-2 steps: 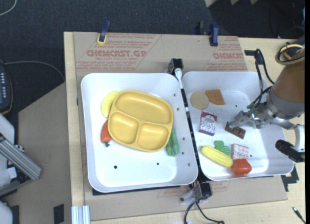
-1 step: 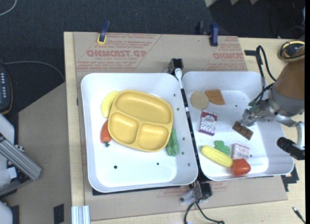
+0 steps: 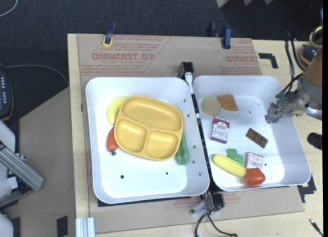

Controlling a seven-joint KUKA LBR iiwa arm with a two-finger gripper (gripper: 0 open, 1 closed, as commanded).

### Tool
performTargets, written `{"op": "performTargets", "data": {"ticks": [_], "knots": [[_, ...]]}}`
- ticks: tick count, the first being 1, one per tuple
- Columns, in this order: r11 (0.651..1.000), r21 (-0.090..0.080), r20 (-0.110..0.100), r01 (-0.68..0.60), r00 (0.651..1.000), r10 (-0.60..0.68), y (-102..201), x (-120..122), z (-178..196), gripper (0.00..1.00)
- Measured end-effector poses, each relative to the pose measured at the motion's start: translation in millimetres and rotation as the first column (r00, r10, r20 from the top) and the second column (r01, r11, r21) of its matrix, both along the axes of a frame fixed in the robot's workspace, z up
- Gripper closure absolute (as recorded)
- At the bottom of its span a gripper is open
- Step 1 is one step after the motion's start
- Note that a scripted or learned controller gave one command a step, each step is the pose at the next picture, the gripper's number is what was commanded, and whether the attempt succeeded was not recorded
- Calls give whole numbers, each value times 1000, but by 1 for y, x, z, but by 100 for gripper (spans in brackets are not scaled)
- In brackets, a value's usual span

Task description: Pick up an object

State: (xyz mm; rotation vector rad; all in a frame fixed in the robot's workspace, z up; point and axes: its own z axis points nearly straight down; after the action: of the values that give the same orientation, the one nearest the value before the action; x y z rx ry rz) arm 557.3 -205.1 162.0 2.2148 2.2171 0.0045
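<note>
Gripper: the gripper [image 3: 277,112] sits at the right edge of the frame, over the right rim of the right bin [image 3: 287,143]; whether it is spread or pressed together cannot be told, and nothing shows between its tips.
Nearest thing: 1 brown chocolate bar [image 3: 257,137] lies just below and left of the gripper, apart from it.
Further left: 1 round tan cookie [image 3: 210,106] and 1 orange cracker [image 3: 227,102] lie side by side in the upper part of the right bin; 1 red carton [image 3: 220,130] lies below them.
Lower part: 1 yellow corn cob [image 3: 229,165], 1 green piece [image 3: 235,155], 1 small pink box [image 3: 254,159] and 1 red tomato [image 3: 255,177] are bunched together.
Left bin: the left bin [image 3: 138,184] holds 1 yellow divided tray [image 3: 148,127] with 3 compartments; 1 yellow banana [image 3: 115,109], 1 red pepper [image 3: 111,141] and 1 green vegetable [image 3: 182,152] lie at its edges.
Worktop: 2 bins side by side on the worktop [image 3: 169,51].
</note>
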Motion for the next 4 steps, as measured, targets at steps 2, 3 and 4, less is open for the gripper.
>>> {"op": "performTargets", "data": {"ticks": [2,3,4], "knots": [[1000,1,-2,0,1000,0,3,0,64,100],[1000,6,-9,-4,1000,4,62,-9,67,100],[1000,7,-11,-4,1000,4,111,-25,57,100]]}}
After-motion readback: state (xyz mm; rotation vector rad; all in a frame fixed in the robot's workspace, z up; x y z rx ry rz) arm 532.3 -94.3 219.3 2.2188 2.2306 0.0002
